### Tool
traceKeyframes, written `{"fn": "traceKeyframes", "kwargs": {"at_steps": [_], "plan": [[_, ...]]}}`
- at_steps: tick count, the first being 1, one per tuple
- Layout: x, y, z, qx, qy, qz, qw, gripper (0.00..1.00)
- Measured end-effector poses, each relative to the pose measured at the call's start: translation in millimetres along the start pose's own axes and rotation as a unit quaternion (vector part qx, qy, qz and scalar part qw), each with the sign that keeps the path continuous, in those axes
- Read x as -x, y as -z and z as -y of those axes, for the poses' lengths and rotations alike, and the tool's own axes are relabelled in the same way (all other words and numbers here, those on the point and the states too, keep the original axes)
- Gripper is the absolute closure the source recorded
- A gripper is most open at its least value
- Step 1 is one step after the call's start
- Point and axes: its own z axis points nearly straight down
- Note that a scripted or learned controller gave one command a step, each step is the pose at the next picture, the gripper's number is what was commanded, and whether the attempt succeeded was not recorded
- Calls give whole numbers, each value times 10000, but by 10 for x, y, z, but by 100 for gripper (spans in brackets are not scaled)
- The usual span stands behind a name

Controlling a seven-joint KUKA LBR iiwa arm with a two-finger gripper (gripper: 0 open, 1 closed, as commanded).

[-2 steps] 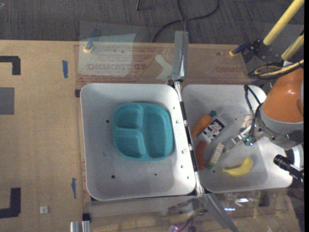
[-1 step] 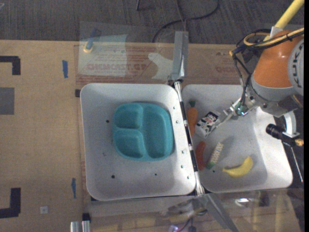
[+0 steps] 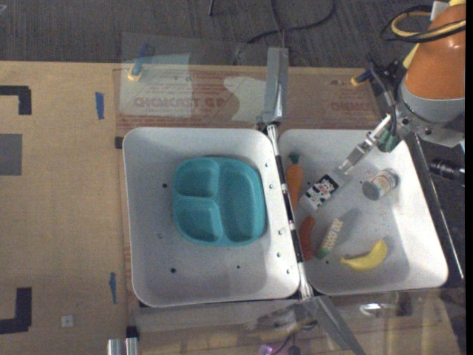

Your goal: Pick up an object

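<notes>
Arm (image 3: 436,65) cut off at right; pincer (image 3: 347,163) blurred over carton (image 3: 320,191).

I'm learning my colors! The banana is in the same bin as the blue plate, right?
No. The camera view shows the banana in the right bin, while the blue plate sits in the left bin.

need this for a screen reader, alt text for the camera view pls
A grey and orange robot arm hangs over the right bin, which holds a banana, carrot and small can; the left bin holds a teal divided plate.
</notes>
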Motion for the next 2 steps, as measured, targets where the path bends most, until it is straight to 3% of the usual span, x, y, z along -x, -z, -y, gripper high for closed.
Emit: {"fn": "traceKeyframes", "kwargs": {"at_steps": [1,2], "plan": [[6,115,-18,21,7,26,10000,100],[-28,1552,335,-6,-862,-1,9963,100]]}}
